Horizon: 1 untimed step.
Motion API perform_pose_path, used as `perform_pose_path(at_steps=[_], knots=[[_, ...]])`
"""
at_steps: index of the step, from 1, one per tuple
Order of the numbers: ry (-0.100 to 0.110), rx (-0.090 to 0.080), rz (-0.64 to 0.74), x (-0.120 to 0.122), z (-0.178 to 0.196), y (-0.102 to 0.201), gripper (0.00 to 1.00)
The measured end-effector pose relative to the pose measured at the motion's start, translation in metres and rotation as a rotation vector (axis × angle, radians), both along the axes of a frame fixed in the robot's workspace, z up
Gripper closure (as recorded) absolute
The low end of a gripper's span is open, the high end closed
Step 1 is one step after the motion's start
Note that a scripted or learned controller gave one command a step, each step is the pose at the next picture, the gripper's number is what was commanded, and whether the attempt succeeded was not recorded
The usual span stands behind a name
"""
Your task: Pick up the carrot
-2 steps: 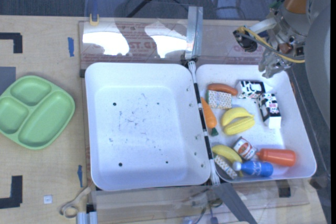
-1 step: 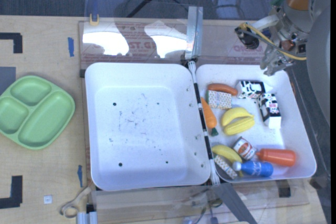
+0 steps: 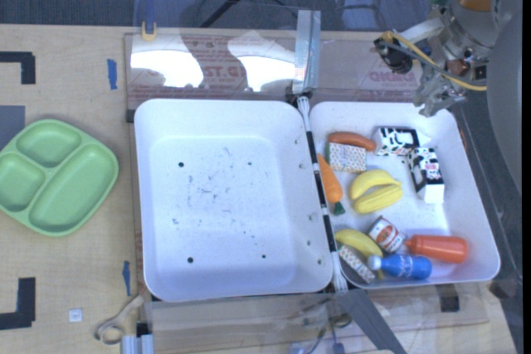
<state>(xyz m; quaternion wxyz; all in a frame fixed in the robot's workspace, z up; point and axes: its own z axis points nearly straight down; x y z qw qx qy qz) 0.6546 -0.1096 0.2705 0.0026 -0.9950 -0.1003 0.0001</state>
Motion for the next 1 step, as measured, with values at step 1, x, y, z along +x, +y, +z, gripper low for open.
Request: perform_pose_path(at_steps=[1], knots=[[0.003,-0.003,-0.001,-0.0056,-0.0351,-0.0717,1.0]])
